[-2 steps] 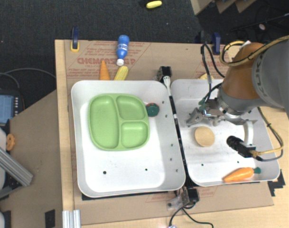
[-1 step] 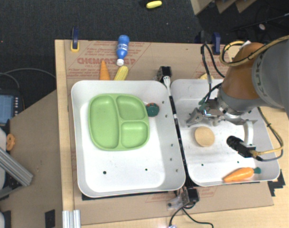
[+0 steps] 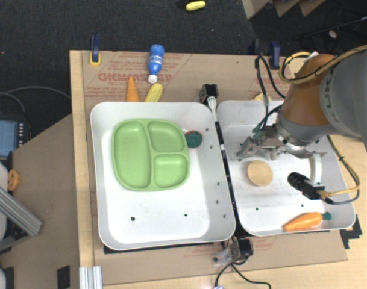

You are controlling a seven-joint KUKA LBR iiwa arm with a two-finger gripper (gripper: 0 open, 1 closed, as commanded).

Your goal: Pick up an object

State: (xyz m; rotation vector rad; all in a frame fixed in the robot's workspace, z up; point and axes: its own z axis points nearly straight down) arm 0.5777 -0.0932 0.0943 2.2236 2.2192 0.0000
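Camera view showed the grey arm (image 3: 346,95) reaching in from the right, its orange band (image 3: 304,98) bent down over the far part of the right bin (image 3: 273,221). The gripper (image 3: 260,151) hung low over that bin's floor, pointing toward the left. It stood just on the far side of a round tan piece (image 3: 260,173), and I could not tell whether they touched. Whether the pincer was released or clenched could not be told from this slant, and nothing was seen held in it.

The round tan piece lay near the middle of the right bin. An orange carrot (image 3: 304,221) lay at that bin's near right edge, well apart from the gripper.

The left bin (image 3: 165,224) held a green divided plate (image 3: 151,154) in its far half, with a small dark teal thing (image 3: 194,138) just beside the plate's right rim.

Both bins sat side by side on a brown bench top (image 3: 81,161) with red print along its far side. On that far strip lay a blue and white bottle (image 3: 155,62), a yellow piece (image 3: 153,92) and an orange piece (image 3: 132,89), close together. A blue clamp (image 3: 96,54) gripped the far left corner.

Around the bench lay dark carpet (image 3: 50,17), with a yellow thing (image 3: 196,5) on it beyond the bench and cables (image 3: 26,95) to the left.
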